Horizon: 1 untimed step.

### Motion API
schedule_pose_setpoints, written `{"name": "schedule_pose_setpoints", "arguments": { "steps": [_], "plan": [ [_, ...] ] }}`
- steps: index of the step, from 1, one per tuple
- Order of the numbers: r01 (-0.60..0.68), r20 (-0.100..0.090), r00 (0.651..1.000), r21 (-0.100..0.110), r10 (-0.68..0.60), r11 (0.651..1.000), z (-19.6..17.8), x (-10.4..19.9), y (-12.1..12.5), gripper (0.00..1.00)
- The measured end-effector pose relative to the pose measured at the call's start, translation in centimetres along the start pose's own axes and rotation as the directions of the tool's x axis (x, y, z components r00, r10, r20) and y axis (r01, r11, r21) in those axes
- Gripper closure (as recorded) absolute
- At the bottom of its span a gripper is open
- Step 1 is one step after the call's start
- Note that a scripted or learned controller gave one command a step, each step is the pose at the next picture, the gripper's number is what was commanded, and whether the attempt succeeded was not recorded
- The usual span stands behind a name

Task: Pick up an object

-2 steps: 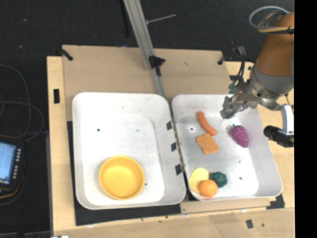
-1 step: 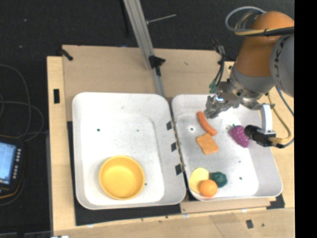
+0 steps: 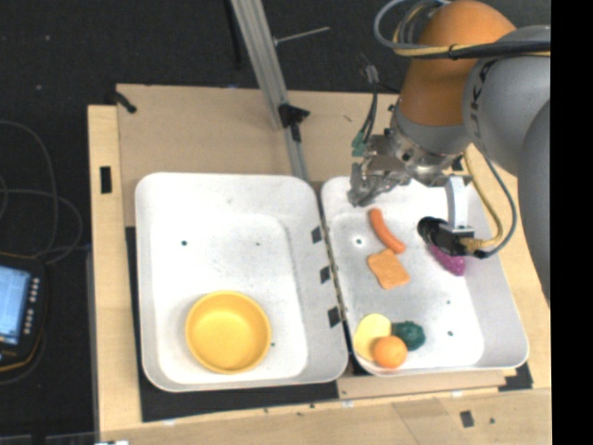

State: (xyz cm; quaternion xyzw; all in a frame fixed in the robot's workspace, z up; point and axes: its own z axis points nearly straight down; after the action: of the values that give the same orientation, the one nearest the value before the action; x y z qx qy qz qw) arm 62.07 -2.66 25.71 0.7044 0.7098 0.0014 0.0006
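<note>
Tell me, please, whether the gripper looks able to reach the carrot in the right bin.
Probably yes: the carrot lies uncovered on the right bin floor, close beside the gripper, with nothing between them; the tan block lies beyond it.

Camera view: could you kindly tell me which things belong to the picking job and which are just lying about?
Job: gripper, over the right bin; in that bin, carrot, tan block, purple thing, yellow disc, orange ball, green thing.
Lying about: yellow bowl in the left bin, metal rail, screen at the left edge.
</note>
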Motion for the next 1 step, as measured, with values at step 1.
{"name": "schedule_pose_setpoints", "arguments": {
  "steps": [1],
  "plan": [
    [-0.002, 0.002, 1.000, 0.002, 0.002, 1.000, 1.26, 4.28, 1.40, 1.00]
  ]
}}
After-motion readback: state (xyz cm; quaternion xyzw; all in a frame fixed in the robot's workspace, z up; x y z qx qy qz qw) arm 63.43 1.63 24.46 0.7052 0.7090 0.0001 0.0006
